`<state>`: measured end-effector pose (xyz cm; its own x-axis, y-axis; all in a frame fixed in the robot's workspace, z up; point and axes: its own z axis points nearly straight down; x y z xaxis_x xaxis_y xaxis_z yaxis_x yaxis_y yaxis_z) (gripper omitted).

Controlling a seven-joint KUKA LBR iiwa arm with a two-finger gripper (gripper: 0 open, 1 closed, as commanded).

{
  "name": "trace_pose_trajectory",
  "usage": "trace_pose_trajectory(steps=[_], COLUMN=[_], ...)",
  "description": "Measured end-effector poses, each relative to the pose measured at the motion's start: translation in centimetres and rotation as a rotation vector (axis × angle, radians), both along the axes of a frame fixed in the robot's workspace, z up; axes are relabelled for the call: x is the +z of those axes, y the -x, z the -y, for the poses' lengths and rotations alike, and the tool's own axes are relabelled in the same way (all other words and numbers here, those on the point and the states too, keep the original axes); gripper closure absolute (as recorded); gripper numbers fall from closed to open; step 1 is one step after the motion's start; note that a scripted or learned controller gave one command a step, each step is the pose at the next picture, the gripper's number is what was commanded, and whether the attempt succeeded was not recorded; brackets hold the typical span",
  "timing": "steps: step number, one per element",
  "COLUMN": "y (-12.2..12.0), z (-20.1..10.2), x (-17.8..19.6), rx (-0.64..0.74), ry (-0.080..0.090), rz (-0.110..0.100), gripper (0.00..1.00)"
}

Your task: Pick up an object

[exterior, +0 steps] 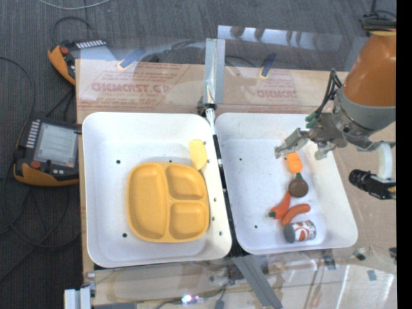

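The arm point(373, 69) comes in over the right edge of the bench, its orange band above the right bin's point(257, 179) far right corner. The left bin point(103, 147) carries a yellow three-compartment tray point(168, 201) across its middle, and a pale yellow block point(198, 154) leans at the tray's far right corner, against the wall between the bins.

The gripper point(302, 140) hangs over the far right part of the right bin with its jaws apart and nothing between them. Just on the near side of it lies a small orange piece point(294, 163), the closest candidate to pick up; its long axis seems to run from far to near. From there a row trails toward the bin's near right corner: a brown round piece point(298, 187), a carrot-like toy point(281, 206), a red sausage-like toy point(295, 212) just beside it, and a small can point(300, 230) on its side.

The bin floor is smooth, white and shallow-walled. The middle and left of the right bin are bare, so there is room to descend, though the row is tightly packed.
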<state>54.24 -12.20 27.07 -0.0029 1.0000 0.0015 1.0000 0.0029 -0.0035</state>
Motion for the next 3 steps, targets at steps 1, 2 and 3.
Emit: trace_pose_trajectory(steps=[1,2,3], y=[-2.0,-3.2,-3.3], z=[7.7,9.7,9.7], x=[-3.7,-16.9,-16.2], rx=[0.150,0.334,0.333], ry=[0.002,-0.002,-0.004], rz=[0.002,0.004,0.004], gripper=[0.00,0.00,1.00])
